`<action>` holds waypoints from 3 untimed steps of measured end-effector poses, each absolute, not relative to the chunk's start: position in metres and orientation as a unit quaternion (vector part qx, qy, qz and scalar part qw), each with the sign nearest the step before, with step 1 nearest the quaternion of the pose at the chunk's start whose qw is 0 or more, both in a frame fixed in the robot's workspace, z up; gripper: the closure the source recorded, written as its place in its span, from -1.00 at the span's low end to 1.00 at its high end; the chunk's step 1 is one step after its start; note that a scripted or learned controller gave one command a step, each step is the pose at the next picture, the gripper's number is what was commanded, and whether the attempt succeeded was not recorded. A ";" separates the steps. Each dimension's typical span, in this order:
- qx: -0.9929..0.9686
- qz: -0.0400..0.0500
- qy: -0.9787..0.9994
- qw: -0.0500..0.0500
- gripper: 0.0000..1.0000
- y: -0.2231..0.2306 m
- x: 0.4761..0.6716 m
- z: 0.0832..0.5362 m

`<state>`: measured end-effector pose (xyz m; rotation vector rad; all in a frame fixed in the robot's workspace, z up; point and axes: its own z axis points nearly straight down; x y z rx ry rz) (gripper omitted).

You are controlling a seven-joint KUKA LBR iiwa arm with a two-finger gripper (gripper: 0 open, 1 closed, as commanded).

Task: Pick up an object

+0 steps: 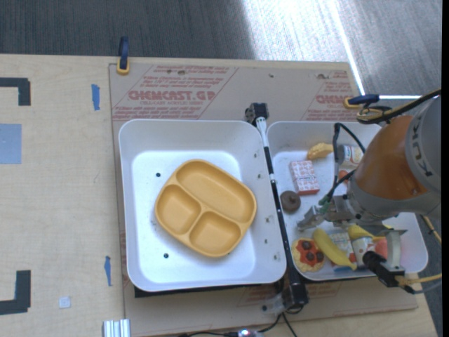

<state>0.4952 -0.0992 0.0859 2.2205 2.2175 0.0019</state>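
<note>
A pale wooden surface (56, 209) carries strips of blue and black tape on its left side. On it lies a brown protective sheet (175, 90) printed in red; the readable part says "CHEMCAST GP".

The left bin (133, 188) holds a yellow divided plate (205, 207) with three compartments, lying flat near the middle.

The right bin (280, 135) holds the small items to be picked. A brown doughnut-shaped piece (290, 201) lies near the divider, a red and white box (304, 177) sits above it, and a pale yellow piece (320, 150) lies near the far wall. At the near edge a pizza slice toy (309, 254) touches a banana (332, 248).

The grey and orange arm (393, 167) reaches in from the right, and its gripper (317, 218) hangs low, just above the banana. Whether the fingers are spread or pressed together cannot be told.

This looks like the approach step: nothing appears lifted. The next move probably calls for settling over one item and closing on it.
</note>
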 end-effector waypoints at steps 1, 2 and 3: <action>0.708 0.002 0.706 0.004 1.00 -0.099 0.496 0.097; 0.707 0.001 0.708 0.000 1.00 -0.025 0.480 0.185; 0.707 0.000 0.707 0.001 1.00 -0.079 0.480 0.185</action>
